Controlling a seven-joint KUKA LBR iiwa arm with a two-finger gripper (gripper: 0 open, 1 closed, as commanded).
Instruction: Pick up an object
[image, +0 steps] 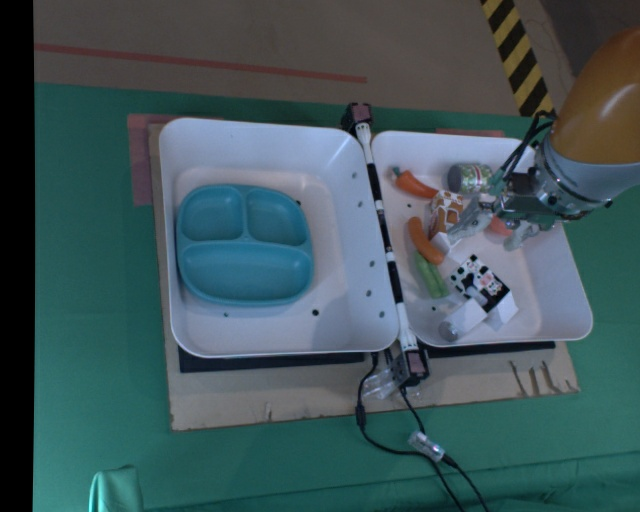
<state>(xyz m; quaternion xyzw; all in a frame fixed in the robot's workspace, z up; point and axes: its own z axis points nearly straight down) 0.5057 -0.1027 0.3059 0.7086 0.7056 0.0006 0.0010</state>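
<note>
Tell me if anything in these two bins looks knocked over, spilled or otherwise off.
Nothing looks spilled or broken. The right bin holds a loose jumble: a black-and-white carton lying on its side, two carrots at different angles, and a can also on its side. The blue divided plate sits flat in the left bin.

My robot lab, green mat (100, 300) over my surface, two white bins (200, 140) on cardboard (300, 405), hazard tape (520, 50) far right, loose cables (430, 450) near.

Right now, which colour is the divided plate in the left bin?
The divided plate is light blue, almost turquoise; the camera view shows it plainly.
</note>
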